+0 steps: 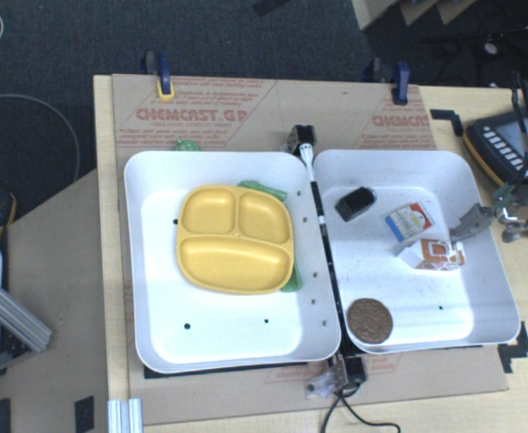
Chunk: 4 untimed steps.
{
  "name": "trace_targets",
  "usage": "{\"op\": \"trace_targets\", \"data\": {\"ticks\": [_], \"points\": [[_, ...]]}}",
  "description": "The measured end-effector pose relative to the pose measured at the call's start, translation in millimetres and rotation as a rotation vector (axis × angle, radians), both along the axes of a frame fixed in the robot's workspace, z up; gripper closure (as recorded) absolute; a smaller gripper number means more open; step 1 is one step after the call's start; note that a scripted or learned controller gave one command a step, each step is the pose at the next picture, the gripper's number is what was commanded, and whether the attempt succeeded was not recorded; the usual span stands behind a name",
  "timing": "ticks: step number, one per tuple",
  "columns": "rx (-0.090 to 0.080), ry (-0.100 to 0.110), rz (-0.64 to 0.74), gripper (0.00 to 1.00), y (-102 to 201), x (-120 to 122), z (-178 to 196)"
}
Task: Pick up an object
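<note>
The right bin (pixel 480 323) holds a small black block (pixel 355 203) at its back left. A blue, red and white carton (pixel 407 221) lies near its middle, with a white and orange packet (pixel 432 255) just in front of it. A brown round disc (pixel 370 320) rests at the bin's front left. My gripper (pixel 491 216) comes in low over the right rim of this bin, a little right of the packet and the carton. It touches neither of them, and I see nothing held in it.
The left bin (pixel 155 332) carries a yellow divided plate (pixel 236 239) lying on something green (pixel 262 188). Two clamps (pixel 163 72) pin the brown board at the back. A black and orange device (pixel 507 142) sits at the far right.
</note>
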State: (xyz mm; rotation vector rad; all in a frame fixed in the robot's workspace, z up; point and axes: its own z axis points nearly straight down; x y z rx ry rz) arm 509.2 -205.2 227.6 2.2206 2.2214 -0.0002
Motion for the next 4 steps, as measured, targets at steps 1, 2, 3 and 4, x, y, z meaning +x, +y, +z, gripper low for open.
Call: {"op": "trace_targets", "data": {"ticks": [1, 2, 3, 4], "points": [[-0.005, -0.021, 0.004, 0.00, 38, -29, 186], [-0.004, -0.007, 0.002, 1.00, 37, -29, 187], [0.004, 0.009, 0.003, 1.00, 69, -30, 105], [0.005, 0.008, 0.006, 1.00, 135, -31, 40]]}}
